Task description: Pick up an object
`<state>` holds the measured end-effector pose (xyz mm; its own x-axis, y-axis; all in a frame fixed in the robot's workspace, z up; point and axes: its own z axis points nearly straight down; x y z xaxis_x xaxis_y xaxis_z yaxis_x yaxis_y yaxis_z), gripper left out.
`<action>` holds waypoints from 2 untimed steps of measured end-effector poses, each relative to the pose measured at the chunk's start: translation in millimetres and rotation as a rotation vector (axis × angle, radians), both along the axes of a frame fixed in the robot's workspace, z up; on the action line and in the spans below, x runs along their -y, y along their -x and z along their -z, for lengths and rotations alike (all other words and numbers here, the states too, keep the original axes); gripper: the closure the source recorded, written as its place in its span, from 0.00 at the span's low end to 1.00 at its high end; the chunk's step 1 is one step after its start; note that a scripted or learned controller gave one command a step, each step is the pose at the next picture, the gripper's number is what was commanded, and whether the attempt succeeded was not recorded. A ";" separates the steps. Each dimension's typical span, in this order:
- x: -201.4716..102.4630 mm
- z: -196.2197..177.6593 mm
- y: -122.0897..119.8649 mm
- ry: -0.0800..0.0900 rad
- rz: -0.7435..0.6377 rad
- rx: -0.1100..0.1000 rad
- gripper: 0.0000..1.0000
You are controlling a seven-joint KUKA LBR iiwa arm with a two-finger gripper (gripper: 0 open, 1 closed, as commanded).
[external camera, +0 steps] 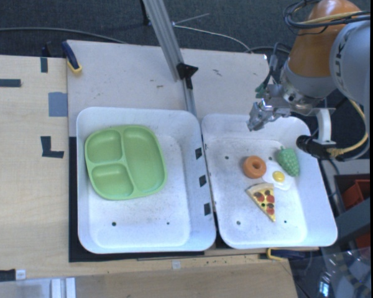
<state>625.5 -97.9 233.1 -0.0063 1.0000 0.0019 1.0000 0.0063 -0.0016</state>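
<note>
Arm: the grey arm [336,42] reaches in from the right, its wrist hanging over the far edge of the right bin [236,228].
Pincer: the pincer [256,121] points down above bare bin floor near the far left corner, nothing between its tips; how wide it stands I cannot tell.
Things to pick: a doughnut [255,166], a bunch of green grapes [290,161], a fried egg [279,179] and a pizza slice [263,200] lie loosely clustered in the right bin, all nearer the camera than the pincer.
Closest candidate: the doughnut, likely first because it sits apart from its neighbours.
Left bin: the left bin [137,234] carries a green divided plate [124,161], well apart from the arm.
Progress: nothing lifted yet.
</note>
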 end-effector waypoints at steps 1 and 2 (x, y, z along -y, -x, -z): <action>-59.9 4.3 2.7 0.000 -0.001 -0.001 1.00; -114.9 14.0 10.8 0.000 -0.001 -0.002 1.00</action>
